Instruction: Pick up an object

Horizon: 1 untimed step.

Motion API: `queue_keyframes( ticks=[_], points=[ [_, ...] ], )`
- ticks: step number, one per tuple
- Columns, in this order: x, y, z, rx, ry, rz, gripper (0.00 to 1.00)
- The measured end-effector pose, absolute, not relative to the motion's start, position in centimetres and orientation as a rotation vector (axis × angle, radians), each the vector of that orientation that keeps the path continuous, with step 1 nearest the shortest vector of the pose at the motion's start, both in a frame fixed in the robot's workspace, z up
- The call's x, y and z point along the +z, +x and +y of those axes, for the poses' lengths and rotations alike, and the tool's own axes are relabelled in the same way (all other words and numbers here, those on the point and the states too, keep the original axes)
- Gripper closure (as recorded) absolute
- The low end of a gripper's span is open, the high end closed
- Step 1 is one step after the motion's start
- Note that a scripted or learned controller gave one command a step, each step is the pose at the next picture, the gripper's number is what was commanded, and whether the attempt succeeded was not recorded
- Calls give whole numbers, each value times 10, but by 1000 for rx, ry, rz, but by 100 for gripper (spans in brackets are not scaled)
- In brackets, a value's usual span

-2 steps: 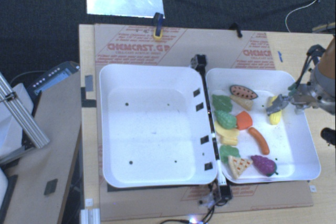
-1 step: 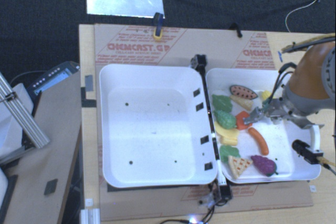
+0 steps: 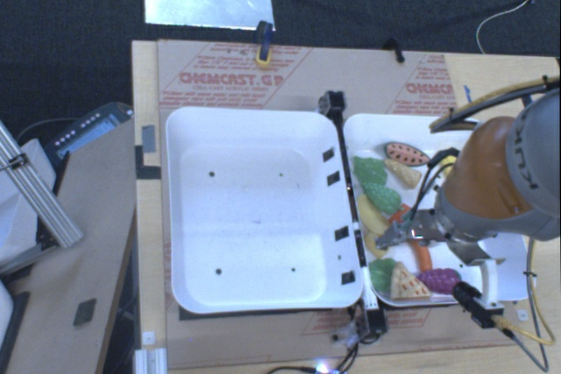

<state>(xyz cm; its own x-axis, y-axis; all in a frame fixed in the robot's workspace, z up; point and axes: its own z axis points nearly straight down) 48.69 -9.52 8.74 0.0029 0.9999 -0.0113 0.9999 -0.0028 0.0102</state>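
Two white bins on the table: left bin; right bin with toy foods — watermelon slice, green leaf, purple grapes, orange carrot. Gripper low among them; state of fingers cannot be told.

Robot lab: arm, test bins.

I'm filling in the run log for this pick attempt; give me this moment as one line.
arm: over right bin | gripper: low among toy foods, by yellow piece | grasp: unconfirmed | left bin: no arm over it
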Motion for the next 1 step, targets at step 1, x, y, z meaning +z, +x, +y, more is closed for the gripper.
queue_keyframes(
  ticks=[1],
  points=[
    [98, 490, -93, 9, 2213, 2213, 100]
  ],
)
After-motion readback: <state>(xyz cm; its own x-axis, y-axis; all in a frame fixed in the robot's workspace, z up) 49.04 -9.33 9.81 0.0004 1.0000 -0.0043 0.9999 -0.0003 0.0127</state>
